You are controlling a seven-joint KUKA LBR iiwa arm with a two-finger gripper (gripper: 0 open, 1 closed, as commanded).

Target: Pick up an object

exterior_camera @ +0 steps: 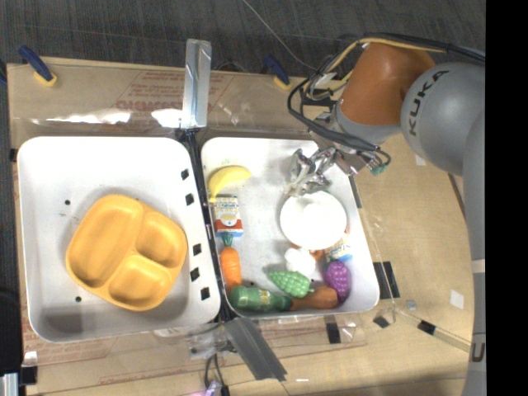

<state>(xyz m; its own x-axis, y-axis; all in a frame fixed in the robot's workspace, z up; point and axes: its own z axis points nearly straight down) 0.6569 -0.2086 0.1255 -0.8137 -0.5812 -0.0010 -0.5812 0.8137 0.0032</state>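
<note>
My gripper [308, 172] hangs low in the right bin [264, 151], at its back right part, just over the far edge of a white round plate [313, 219]. Its metal fingers [299, 170] stand open with nothing between them. To its left lies a yellow banana [228, 176], and below that a small red and white carton [228, 214] and an orange carrot [231, 264]. Along the bin's front edge sit a dark green cucumber [258, 299], a light green knobbly toy [290, 283] and purple grapes [338, 277].
The left bin [41, 172] holds a yellow divided tray [125, 250]. A metal bar [196, 85] rises at the back where the two bins meet. The grey arm with its orange band [379, 81] reaches over the right bin's back right corner. Cables loop beside the wrist.
</note>
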